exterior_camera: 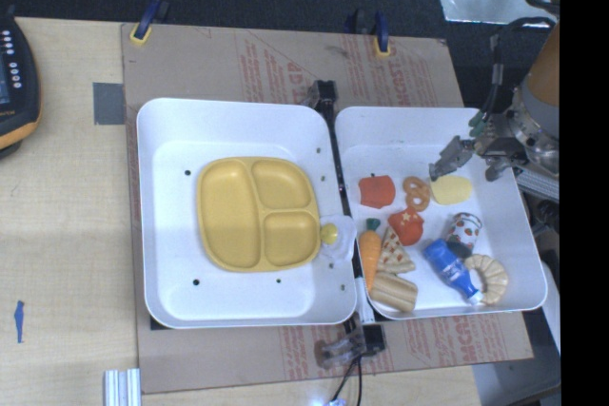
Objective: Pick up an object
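the gripper is hanging over the far right part of the right bin, with the grey arm reaching in from the tabletop's right edge. its dark fingers are looking spread apart, one pointing down toward the bin's middle and the other toward its right wall, and nothing is sitting between them. just below the fingers a pale yellow lemon-shaped toy is lying on the bin floor, near them but apart as far as can be told. beside it, toward the bin's centre, a small pretzel is lying next to a red tomato-like piece. nearer the front edge of the tabletop, a strawberry, a carrot, a pizza slice and a bread loaf are crowding together, some of them touching. toward the bin's front right corner a blue bottle is lying tilted between a round brown-and-white item and a croissant. the left bin is holding a yellow divided plate, lying flat in its middle, with a small pale yellow item touching the plate's right rim. both bins are resting on a cardboard sheet clamped at the far edge of the wooden tabletop.
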`<state>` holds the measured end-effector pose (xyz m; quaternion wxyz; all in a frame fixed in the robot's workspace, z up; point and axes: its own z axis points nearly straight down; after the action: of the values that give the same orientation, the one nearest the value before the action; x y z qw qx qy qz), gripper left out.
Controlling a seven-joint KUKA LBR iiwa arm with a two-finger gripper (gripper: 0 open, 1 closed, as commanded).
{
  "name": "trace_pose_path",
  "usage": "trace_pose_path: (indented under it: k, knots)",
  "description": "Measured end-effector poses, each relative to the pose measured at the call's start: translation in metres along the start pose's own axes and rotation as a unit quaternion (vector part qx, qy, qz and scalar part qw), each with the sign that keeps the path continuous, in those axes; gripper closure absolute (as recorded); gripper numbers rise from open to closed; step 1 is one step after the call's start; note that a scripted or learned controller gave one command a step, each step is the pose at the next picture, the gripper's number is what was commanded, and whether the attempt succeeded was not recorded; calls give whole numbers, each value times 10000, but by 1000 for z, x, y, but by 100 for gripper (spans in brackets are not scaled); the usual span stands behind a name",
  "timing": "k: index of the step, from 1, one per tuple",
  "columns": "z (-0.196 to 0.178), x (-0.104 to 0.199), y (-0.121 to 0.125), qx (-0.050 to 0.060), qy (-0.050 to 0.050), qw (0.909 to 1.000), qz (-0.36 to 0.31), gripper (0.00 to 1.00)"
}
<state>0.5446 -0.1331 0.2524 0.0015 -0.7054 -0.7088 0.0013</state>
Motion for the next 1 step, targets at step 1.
trace_pose_path:
  k: [1]
  knots:
    - [63,77,10,20,5,10000,-30,0]
